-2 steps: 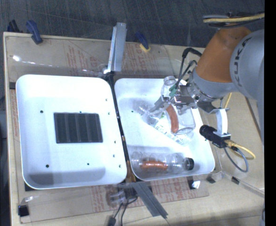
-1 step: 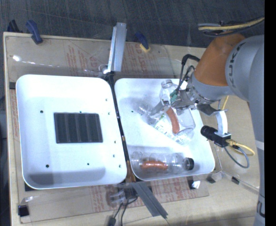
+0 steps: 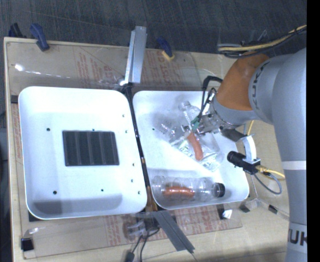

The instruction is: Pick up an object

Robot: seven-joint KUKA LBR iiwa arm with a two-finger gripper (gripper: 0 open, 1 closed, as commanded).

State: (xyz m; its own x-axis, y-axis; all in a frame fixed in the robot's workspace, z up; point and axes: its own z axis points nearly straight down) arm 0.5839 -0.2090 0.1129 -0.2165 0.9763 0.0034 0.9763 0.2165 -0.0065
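In the right bin [image 3: 149, 146] several objects lie together. An orange tube-like object [image 3: 195, 147] rests near the middle, among clear crinkled plastic pieces [image 3: 177, 125]. A clear plastic bottle with a copper-coloured insert and black cap [image 3: 187, 190] lies along the bin's front wall. My gripper [image 3: 200, 125] reaches in from the right and is low over the clutter, just above the upper end of the orange object. The wrist hides its fingers.
The left bin [image 3: 40, 146] holds a dark ribbed rectangular block [image 3: 90, 148] at its middle. A metal divider bar [image 3: 135, 53] stands at the back between the bins. Cables and a black connector [image 3: 242, 160] hang by the right bin's right edge.
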